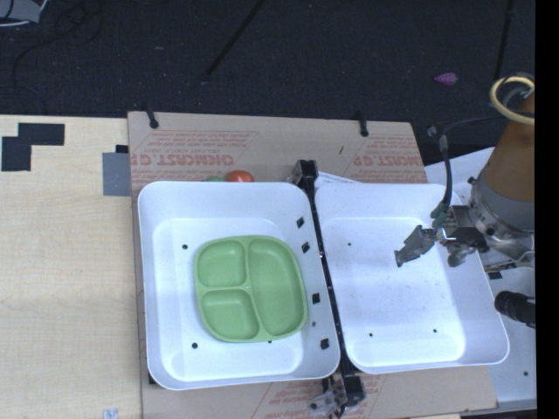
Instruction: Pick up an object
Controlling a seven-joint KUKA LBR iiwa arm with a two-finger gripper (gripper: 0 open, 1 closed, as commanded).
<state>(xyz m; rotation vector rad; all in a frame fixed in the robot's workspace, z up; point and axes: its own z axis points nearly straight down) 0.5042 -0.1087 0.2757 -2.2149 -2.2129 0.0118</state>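
A green tray lies flat in the left bin, its long axis running from upper left to lower right — three compartments up, two small ones on its left side and one long one on its right. It is the one thing in that bin. Two bins sit side by side. The gripper hangs over the right bin, well apart from the tray; how far it is open I cannot tell.
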